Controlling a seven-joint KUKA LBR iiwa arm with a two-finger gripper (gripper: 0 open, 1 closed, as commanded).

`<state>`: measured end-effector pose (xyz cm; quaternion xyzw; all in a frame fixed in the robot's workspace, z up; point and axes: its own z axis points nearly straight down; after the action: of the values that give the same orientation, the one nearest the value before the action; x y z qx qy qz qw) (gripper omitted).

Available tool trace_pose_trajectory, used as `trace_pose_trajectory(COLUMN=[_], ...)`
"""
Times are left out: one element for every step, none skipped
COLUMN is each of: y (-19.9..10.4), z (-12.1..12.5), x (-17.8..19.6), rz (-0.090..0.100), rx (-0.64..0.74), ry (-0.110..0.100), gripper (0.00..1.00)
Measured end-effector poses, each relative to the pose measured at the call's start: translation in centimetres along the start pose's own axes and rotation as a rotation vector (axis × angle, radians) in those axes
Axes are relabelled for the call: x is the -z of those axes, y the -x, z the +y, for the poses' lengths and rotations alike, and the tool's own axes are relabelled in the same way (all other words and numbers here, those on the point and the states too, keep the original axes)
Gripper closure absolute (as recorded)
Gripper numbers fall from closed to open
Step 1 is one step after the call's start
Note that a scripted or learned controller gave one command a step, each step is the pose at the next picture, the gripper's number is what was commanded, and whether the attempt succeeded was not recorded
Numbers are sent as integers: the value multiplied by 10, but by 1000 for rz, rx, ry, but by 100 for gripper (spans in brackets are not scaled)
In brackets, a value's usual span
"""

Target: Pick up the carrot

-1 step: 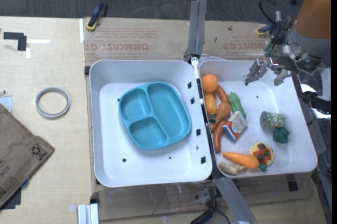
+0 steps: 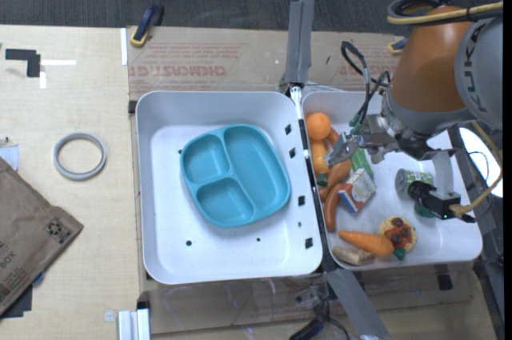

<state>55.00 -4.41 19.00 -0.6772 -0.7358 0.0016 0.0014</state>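
The carrot (image 2: 366, 241) lies flat near the front edge of the right bin (image 2: 448, 250), pointed end to the left, between a pale bread piece (image 2: 352, 256) and a small pizza toy (image 2: 398, 233). My gripper (image 2: 347, 148) hangs low over the left side of that bin, well behind the carrot and apart from it. It sits just above a cluster of orange food toys. The grey arm with its orange band (image 2: 428, 70) rises behind it at the right.
An orange (image 2: 318, 126), a red sausage (image 2: 330, 207), a crumpled packet (image 2: 359, 191) and a small can (image 2: 414, 183) crowd the right bin. The left bin (image 2: 160, 234) holds a teal divided plate (image 2: 236, 174). A tape ring (image 2: 80, 155) lies on the bench.
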Motion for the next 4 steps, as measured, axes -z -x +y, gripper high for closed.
trace_pose_trajectory(y=[2,-19,-6,29], z=[13,-69,14,-47], x=[1,0,1,1], rz=[0,0,-1,-1], rx=[4,63,269,268], ry=[2,1,3,2], gripper=[0,0,0,0])
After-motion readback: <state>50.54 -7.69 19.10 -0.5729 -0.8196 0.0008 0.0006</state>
